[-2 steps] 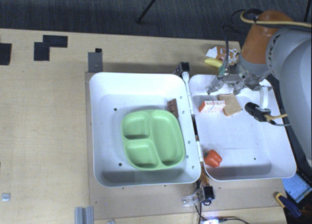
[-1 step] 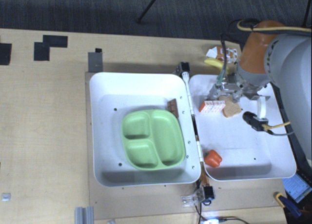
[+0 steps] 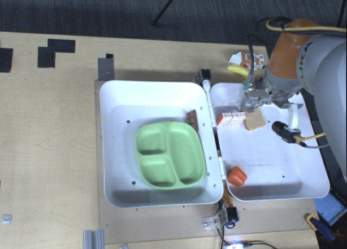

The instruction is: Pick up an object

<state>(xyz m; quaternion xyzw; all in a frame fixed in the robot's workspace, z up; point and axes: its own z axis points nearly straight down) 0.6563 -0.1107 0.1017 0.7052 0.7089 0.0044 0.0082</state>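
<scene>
Jaws (image 3: 254, 103): low in the right bin (image 3: 282, 185), apparently positioned for a pick; whether wide or narrow cannot be told.
Tan piece (image 3: 254, 121): just below the jaws, the likeliest target, not held.
Red-and-white packet (image 3: 231, 118): beside that piece.
Orange object (image 3: 236, 176): well apart, near the bin's front wall.
Green tray (image 3: 169, 154): in the left bin (image 3: 116, 134), untouched.

Two shallow white plastic bins (image 3: 116, 134) side by side; one green three-compartment plastic tray (image 3: 169, 154); one orange rounded object (image 3: 236, 176); one tan slice-shaped piece (image 3: 254, 121); one red-and-white box (image 3: 231, 119).
</scene>
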